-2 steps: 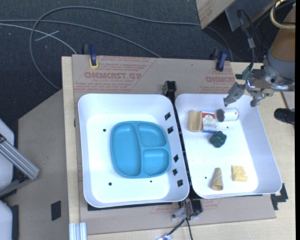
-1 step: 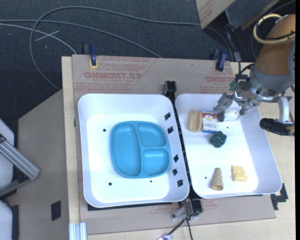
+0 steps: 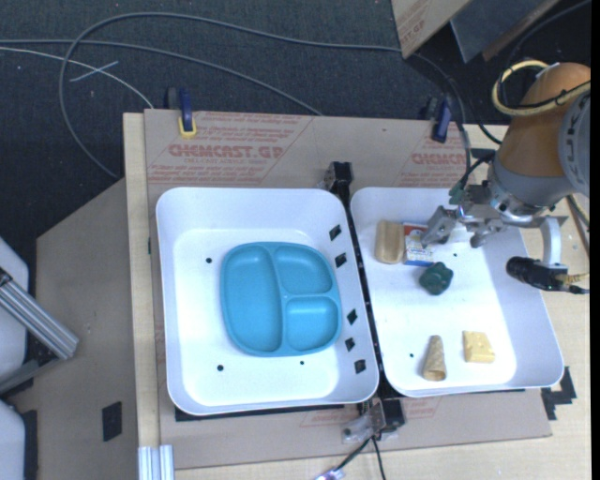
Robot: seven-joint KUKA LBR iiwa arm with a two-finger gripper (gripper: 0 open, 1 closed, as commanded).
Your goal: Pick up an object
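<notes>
Approach step, judging by the hand (image 3: 448,228) low over the right bin (image 3: 525,361), its spread unclear from above, near a red-and-blue packet (image 3: 419,246) and just above a dark green lump (image 3: 435,277); next calls for settling on one.

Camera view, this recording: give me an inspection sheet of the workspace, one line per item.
Surface: bench sheet bearing left bin and right bin.
Job's things: right bin holds tan block, red-white-blue packet, dark green lump, tan cone, yellow block.
Clutter: blue divided plate in left bin.
Grippers: tool above right bin's far part, near the packet; nothing seen held.
Cables: thin cables on dark floor; yellow loop by arm.
Surroundings: blue clamps; cardboard at top.
</notes>
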